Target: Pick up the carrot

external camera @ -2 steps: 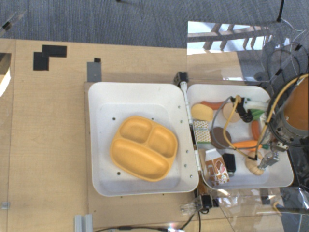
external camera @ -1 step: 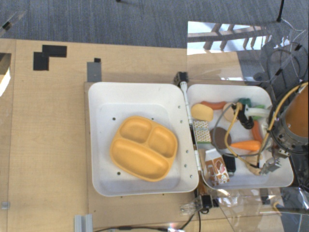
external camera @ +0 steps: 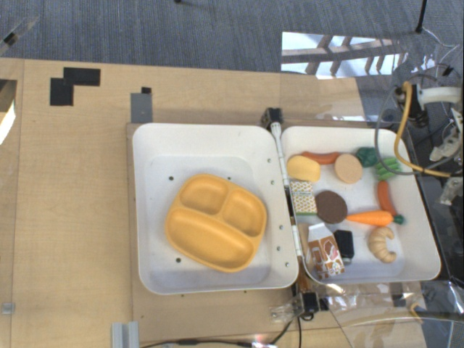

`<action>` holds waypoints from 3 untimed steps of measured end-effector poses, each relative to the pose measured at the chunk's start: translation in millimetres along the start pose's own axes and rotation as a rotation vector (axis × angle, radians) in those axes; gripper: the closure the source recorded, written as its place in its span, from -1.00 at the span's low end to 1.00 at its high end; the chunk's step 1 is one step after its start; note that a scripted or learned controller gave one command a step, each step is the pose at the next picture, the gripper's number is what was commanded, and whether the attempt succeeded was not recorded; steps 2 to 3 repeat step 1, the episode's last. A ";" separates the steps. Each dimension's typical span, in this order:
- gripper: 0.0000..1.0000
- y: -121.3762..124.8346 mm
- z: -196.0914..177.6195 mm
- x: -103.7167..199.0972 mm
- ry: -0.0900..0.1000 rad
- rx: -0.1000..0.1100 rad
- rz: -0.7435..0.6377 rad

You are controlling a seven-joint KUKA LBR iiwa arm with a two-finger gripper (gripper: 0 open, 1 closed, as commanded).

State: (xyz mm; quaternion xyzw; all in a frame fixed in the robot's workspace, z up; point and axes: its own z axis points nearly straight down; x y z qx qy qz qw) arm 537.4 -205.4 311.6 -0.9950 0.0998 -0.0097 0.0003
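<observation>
Hand [external camera: 444,148] at right edge, grasp impossible to tell; carrot [external camera: 371,218] lies well apart, lower-left.

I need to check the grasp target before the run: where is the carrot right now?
The carrot lies in the right bin, toward its right side, just right of the brown disc and above the croissant.

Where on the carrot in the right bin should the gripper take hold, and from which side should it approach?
Probably the carrot mid-body, from above, fingers across its width. It lies flat, horizontal, with the brown disc at its tip and the croissant just below.
</observation>
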 end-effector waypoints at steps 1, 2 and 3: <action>-1.00 5.9 23.6 -27.3 -0.013 0.003 0.001; -1.00 5.9 23.6 -27.3 -0.013 0.003 0.001; -1.00 5.9 23.6 -27.3 -0.013 0.003 0.001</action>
